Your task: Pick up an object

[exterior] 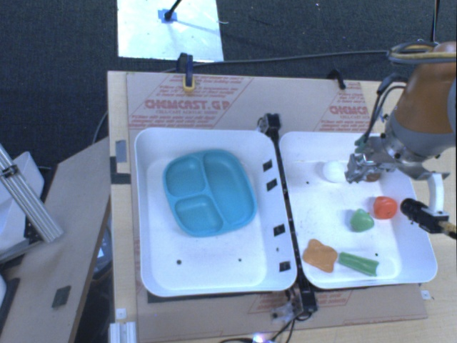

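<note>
Right bin (421,263) holds five loose items: a white ball (333,171) near the far wall, a red piece (385,207), a green lump (362,221), an orange piece (320,255) and a green stick (359,264) toward the near edge. Left bin (153,263) holds a blue divided plate (209,191).

Gripper (359,168) hangs over the far part of the right bin, just beside the ball on its right. Whether the claw is spread or closed cannot be told; the metal parts blur together at this angle. Nothing is seen held.

Step in hand, by judgement: closing in on a target, most likely the ball, being nearest. To do it well, centre the claw over the ball before descending, since a round item will roll off an off-centre pinch. Keep clear of the far wall. The red piece, well apart from its neighbours, would be an easier alternative.

Arm pose: reaches in from the right, orange band (428,91) above the wrist, wrist pointed steeply down into the bin.
</note>
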{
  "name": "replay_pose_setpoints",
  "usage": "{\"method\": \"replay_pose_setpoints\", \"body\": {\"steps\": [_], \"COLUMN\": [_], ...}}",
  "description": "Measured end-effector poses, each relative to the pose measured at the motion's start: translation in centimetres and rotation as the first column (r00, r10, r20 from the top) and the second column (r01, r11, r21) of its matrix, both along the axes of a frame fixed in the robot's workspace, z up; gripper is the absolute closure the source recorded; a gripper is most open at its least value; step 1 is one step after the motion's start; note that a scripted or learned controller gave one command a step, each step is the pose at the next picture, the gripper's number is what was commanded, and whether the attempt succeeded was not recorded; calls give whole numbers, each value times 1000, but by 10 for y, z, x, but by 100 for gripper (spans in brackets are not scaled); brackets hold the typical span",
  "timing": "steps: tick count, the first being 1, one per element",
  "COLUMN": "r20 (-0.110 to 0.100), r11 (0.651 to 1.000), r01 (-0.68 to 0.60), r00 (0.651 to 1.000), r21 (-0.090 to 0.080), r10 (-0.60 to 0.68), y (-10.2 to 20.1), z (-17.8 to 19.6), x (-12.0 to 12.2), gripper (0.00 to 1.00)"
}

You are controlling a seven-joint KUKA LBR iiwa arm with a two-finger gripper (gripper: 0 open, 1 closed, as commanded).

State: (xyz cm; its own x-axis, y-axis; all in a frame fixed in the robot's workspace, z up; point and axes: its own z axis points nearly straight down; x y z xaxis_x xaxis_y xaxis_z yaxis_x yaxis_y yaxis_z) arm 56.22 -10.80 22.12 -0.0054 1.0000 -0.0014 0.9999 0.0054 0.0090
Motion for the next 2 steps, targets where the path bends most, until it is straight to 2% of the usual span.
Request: {"method": "replay_pose_setpoints", "body": {"steps": [1, 2], "r20": [-4, -5], "r11": [1000, 1000], "r01": [1, -5], "r00": [1000, 1000], "r21": [1, 3], "r10": [-1, 5], "y": [0, 55], "z": [26, 28], "x": [1, 20], "gripper": [100, 100]}}
